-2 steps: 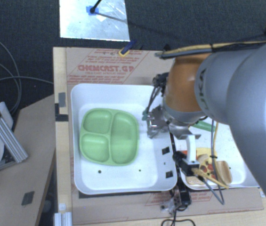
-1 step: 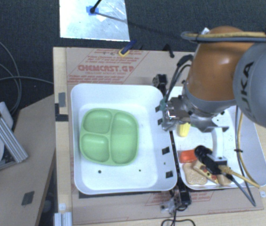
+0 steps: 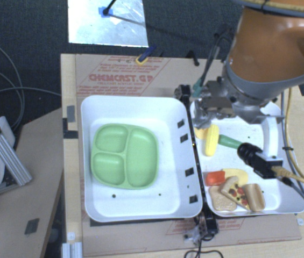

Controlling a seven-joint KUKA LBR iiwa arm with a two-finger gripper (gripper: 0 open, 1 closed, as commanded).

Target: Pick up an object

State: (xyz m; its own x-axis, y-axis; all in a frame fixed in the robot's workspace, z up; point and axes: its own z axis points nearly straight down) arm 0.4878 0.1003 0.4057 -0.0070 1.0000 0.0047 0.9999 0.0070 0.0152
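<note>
The pincer [image 3: 211, 118] hangs low over the far corner of the right bin [image 3: 287, 200]; whether it is apart or together I cannot tell, as the wrist hides it. Just below it lies a yellow corn cob [image 3: 211, 139], seemingly the likeliest pick, with a green stick [image 3: 229, 141] beside it. Further toward the camera sit a red piece [image 3: 214, 177], a yellow slice [image 3: 238, 174], a pizza slice [image 3: 228, 195] and a bread roll [image 3: 255, 196]. Well off to its side, the left bin [image 3: 169, 117] holds a green plate [image 3: 124, 155]. This looks like the approach: next, centre over the cob, descend, close.
</note>
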